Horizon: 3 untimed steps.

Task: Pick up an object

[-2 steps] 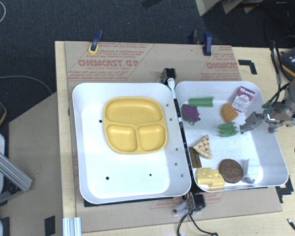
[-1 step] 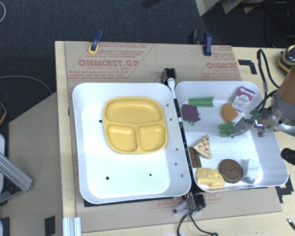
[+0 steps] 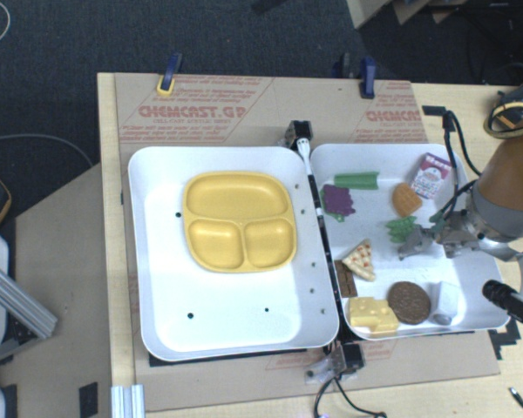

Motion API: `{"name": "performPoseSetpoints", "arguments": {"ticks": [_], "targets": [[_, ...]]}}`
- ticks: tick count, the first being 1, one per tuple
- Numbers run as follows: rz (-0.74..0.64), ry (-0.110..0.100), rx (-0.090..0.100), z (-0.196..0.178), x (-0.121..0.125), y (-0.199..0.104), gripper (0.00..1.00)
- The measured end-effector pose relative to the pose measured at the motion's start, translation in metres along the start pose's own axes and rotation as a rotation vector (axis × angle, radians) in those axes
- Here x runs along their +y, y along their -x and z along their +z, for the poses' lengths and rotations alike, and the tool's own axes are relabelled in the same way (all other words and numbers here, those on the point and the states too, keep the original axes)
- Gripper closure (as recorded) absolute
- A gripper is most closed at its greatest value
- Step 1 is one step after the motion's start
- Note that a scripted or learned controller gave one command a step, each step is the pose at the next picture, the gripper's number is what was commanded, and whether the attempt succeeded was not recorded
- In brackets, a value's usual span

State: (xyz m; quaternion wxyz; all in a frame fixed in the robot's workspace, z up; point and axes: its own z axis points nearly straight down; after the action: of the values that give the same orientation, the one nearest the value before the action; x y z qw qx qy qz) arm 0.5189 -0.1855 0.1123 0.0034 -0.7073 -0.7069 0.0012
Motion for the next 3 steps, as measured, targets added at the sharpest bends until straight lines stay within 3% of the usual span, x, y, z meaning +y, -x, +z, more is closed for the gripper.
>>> {"name": "performPoseSetpoints", "arguments": {"ticks": [1,2,3], "targets": [[-0.001,0.002,-0.001,0.029,0.0,-0.001,0.0],[0.001,0.007,-0.003,0.017,0.0,0.0,1.0],[0.0,0.011,-0.006,-0.042,-0.001,0.008,1.0]]}}
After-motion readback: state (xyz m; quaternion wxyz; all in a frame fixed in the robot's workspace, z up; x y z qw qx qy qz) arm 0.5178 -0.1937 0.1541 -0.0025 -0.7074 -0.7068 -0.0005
